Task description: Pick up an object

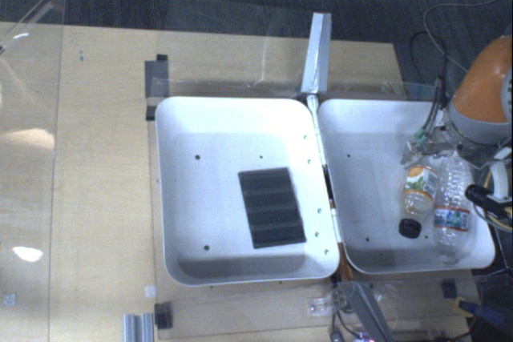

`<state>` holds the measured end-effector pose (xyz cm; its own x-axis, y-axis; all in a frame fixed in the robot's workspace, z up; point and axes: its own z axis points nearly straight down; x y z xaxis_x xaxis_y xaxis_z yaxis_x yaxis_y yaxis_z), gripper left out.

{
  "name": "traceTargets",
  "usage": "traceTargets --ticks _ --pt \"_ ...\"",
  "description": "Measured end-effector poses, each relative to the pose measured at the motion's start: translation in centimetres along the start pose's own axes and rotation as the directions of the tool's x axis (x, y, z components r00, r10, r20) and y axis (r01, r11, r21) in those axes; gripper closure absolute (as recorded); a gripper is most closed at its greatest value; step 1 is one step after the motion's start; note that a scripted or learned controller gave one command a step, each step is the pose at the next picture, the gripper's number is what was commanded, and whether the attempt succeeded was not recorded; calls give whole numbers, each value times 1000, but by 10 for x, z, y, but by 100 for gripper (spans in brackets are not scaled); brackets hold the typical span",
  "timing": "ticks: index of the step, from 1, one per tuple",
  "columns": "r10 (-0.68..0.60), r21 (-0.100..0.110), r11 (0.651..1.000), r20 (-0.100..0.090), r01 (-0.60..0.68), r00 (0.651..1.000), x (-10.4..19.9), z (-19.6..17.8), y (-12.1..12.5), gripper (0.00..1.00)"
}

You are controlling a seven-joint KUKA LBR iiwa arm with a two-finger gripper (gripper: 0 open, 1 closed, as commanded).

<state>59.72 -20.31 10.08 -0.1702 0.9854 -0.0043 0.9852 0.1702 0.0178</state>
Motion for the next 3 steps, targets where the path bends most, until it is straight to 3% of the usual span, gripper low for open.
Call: traceTargets --ticks 1,2,3 --pt "0 0 1000 0 0 1000 0 0 0 0" --pt "-88 4 996 0 88 996 3 12 -20 0" --pt "-89 -3 996 1 89 996 3 -1 -18 100"
